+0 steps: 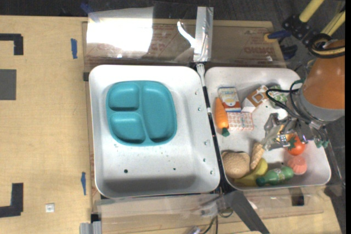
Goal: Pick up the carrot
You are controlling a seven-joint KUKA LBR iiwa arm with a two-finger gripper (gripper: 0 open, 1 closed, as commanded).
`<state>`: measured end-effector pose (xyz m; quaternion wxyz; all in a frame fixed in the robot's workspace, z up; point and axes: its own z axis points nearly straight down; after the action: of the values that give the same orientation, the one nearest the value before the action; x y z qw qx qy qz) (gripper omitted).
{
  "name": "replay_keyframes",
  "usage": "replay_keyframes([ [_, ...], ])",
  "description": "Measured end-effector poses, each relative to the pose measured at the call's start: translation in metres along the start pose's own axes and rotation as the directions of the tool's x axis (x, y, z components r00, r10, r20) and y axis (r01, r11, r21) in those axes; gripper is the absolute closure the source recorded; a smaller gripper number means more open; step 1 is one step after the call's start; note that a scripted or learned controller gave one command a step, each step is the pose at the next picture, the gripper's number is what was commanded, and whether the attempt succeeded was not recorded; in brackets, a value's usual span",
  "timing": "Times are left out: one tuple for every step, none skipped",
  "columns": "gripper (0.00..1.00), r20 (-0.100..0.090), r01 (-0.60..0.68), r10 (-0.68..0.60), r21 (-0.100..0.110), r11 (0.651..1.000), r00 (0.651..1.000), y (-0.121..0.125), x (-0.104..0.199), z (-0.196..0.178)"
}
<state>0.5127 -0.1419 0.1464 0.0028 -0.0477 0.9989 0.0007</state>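
The carrot (220, 113) is orange with a green stub at its near end. It lies lengthwise against the left wall of the right bin (321, 175). My gripper (277, 133) hangs low over the middle of that bin, about a hand's width right of the carrot and apart from it. The gripper is above a red tomato (296, 147) and a small bread stick (256, 155). The arm's orange band (328, 89) is above it at the right. Nothing can be made out in the gripper's grasp.
Around the carrot are a milk carton (229, 96), a patterned box (241, 120) and a brown box (256, 97). A bread roll (235, 163), banana (252, 177) and green bottle (276, 175) lie along the near wall. The left bin (104, 172) holds a teal divided plate (141, 112).
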Motion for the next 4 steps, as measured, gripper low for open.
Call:
replay_keyframes([
  [1.00, 0.000, -0.018, 0.018, 0.003, 1.000, 1.000, -0.050, 0.003, 0.013],
  [1.00, 0.009, 0.183, -0.183, 0.006, 0.983, 0.983, 0.004, -0.018, -0.109],
  [1.00, -0.002, 0.665, -0.665, -0.003, 0.747, 0.747, 0.020, 0.013, -0.055],
  [0.00, -0.002, 0.665, -0.665, -0.002, 0.747, 0.747, 0.020, 0.013, -0.055],
])
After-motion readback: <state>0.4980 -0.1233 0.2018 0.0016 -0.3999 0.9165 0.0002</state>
